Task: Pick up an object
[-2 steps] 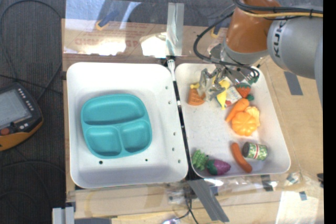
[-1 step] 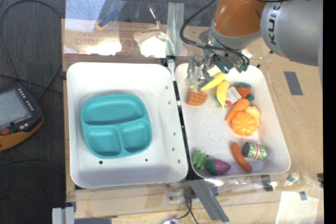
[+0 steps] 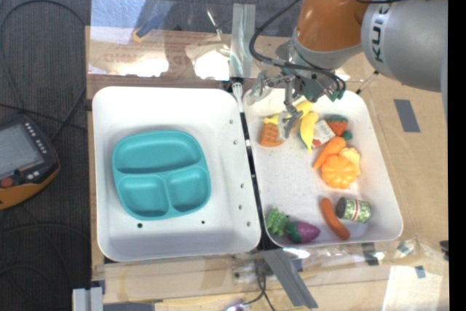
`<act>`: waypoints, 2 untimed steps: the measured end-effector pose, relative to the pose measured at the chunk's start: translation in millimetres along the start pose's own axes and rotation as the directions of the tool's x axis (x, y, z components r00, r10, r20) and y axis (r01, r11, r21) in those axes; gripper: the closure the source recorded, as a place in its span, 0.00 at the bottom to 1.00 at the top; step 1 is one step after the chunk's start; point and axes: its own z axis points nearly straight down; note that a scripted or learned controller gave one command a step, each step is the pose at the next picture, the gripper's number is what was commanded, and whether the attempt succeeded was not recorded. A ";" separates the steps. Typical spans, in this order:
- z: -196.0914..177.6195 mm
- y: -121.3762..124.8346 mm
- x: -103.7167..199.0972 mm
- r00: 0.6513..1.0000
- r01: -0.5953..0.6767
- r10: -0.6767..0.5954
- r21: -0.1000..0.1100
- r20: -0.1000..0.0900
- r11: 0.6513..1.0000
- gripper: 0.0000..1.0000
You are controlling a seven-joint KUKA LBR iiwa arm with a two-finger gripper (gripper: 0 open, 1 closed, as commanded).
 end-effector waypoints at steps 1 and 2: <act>57.2 -53.5 30.9 0.995 -0.102 0.102 0.001 -0.002 0.995 0.00; 93.2 -58.0 30.4 0.992 -0.127 0.127 0.003 0.004 0.992 0.00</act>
